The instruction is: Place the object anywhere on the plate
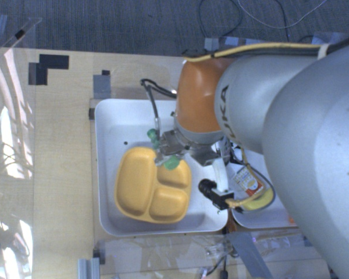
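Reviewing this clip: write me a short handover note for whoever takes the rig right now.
Tool: over the upper right edge of the yellow three-compartment plastic plate; I cannot tell whether it is open or shut.
Things: the plate lies in the left white bin. A small green object sits at the tool, above the plate's upper right compartment. A yellow banana and a small packet lie in the right bin.
Done: tool brought over the plate.
Left: confirm the green object rests on the plate, then clear the arm.

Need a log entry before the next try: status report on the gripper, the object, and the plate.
Gripper over yellow divided plate's upper right edge. Green object at its tip, grasp unconfirmed. Banana and packet in neighbouring bin.
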Controlling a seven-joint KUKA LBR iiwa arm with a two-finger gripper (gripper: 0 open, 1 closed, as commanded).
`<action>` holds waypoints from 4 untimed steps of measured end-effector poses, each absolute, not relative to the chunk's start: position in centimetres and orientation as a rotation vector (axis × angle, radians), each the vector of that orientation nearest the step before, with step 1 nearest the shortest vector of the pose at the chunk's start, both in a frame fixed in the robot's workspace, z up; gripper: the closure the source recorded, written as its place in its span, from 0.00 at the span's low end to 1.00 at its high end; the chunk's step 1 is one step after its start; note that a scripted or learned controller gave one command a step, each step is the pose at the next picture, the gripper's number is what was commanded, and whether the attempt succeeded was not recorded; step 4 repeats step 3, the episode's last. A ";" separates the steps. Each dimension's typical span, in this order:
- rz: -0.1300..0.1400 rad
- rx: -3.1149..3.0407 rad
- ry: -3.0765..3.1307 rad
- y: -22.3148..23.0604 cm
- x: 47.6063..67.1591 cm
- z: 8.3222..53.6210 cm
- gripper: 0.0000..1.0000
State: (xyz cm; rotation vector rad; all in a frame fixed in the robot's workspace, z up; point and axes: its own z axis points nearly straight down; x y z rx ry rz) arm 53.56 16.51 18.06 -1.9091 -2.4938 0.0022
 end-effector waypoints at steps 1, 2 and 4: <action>0.002 -1.642 -2.676 15.3 53.6 13.7 1.00; -0.001 -1.412 -2.805 8.0 49.8 18.2 1.00; -0.001 -1.413 -2.805 8.0 49.8 18.2 0.00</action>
